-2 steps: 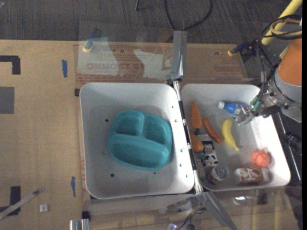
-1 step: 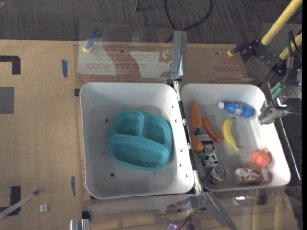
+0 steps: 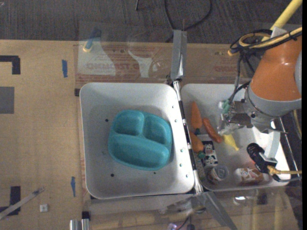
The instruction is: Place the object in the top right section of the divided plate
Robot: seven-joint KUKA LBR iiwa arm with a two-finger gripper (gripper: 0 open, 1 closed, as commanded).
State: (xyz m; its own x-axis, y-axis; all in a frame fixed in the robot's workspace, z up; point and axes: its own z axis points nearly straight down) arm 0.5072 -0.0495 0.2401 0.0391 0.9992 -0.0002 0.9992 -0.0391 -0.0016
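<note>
The teal divided plate (image 3: 140,139) lies in the left bin (image 3: 91,143) at the frame's centre with all its sections bare, so nothing has been delivered yet. The gripper (image 3: 233,121) hangs over the right bin (image 3: 283,183), and whether it is spread or closed cannot be told. Below it lie carrots (image 3: 196,116), a yellow piece (image 3: 231,141) and other small items; picking one, carrying and placing all appear left to do.

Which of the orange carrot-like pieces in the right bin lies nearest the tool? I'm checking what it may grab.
The middle one, the orange piece slanting toward the tool. The upper one and lower one lie along the bin's left wall.
</note>
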